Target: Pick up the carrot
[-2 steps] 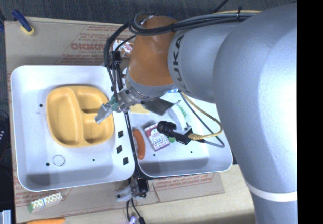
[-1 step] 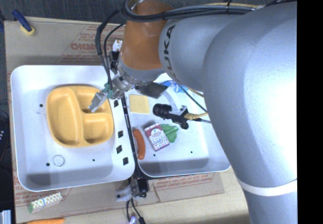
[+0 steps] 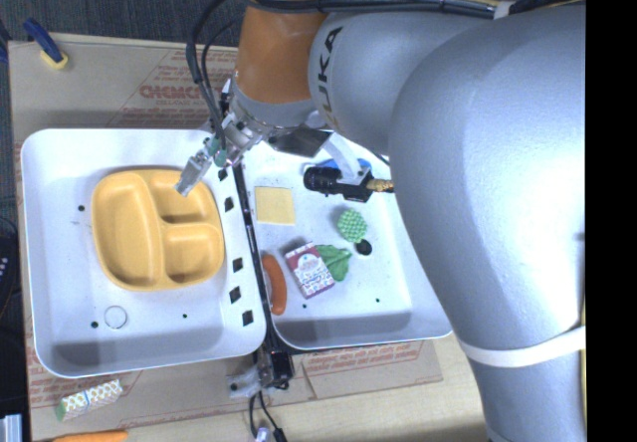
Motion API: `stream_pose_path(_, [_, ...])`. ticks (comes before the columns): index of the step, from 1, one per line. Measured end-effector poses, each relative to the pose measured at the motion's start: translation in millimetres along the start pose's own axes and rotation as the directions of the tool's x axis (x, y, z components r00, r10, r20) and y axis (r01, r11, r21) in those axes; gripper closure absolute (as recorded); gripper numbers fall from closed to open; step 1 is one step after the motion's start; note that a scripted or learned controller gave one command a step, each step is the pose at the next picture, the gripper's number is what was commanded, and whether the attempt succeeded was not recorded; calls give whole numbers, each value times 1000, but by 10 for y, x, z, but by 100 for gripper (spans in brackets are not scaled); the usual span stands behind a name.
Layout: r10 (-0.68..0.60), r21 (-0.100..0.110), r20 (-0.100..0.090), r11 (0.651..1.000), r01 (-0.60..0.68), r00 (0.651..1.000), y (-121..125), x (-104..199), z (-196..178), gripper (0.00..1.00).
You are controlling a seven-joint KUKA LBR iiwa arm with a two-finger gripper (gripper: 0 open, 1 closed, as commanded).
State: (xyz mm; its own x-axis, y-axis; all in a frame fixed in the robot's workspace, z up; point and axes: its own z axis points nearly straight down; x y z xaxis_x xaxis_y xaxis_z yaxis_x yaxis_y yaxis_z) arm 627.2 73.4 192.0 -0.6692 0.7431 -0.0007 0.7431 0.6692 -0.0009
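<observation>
**Carrot's jammed against the left wall of the right bin, gripper's over the other one**

Heads up, your carrot [image 3: 274, 283] is a short orange-red stick with rounded ends, a bit darker at the near tip. It lies flat on the floor of the right bin [image 3: 398, 303], running lengthwise along that bin's left wall, toward the near end. It sits so close to the wall that you've got basically no gap on that side.

On its other side, a small red and white box [image 3: 311, 271] sits just beside it. I can't tell whether they touch. A green leaf [image 3: 338, 259] pokes out from behind the box, and a knobbly green piece [image 3: 349, 224] sits a little past that. A yellow cheese slice [image 3: 275, 204] lies further up the same wall, apart from the carrot's far tip.

The open room is past the carrot's near tip and across the near right part of that bin, which is bare white floor.

Your gripper [image 3: 187, 179] is over in the left bin [image 3: 55, 166], hanging above the far right rim of the yellow tray [image 3: 129, 231]. It's drawn to one narrow tip, with nothing held.
</observation>
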Motion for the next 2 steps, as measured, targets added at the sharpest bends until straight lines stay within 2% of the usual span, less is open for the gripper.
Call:
stream_pose_path(1, [-324, 1, -2, 946, 324, 946, -211, -119, 3, 0])
stream_pose_path(2, [-197, 2, -2, 980, 197, 980, -490, 323, 5, 0])
